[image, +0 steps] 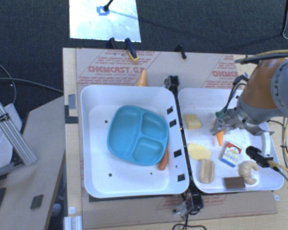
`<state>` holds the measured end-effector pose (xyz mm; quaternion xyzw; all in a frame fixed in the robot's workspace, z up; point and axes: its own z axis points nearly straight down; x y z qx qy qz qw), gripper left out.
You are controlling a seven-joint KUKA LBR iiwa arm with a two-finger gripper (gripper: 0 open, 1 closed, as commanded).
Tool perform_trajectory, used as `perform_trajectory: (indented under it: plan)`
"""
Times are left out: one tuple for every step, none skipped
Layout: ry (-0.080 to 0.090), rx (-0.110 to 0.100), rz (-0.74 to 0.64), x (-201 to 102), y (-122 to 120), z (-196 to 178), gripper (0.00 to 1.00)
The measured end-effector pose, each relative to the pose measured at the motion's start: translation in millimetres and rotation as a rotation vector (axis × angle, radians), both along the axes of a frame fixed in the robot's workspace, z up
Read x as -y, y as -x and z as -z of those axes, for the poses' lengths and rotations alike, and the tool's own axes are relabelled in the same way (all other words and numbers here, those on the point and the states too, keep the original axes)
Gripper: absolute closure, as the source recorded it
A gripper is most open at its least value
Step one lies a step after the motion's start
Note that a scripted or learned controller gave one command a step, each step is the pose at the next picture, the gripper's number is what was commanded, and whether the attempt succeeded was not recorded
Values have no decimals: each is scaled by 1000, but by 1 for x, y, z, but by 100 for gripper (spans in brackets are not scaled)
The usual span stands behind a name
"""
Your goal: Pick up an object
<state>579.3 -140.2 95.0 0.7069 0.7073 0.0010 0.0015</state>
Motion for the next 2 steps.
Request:
perform_trajectory:
  plan:
    - [-1, -1, -4, -33, -34, -35, 100]
    - [-2, -1, -8, -85, -14, -92, 100]
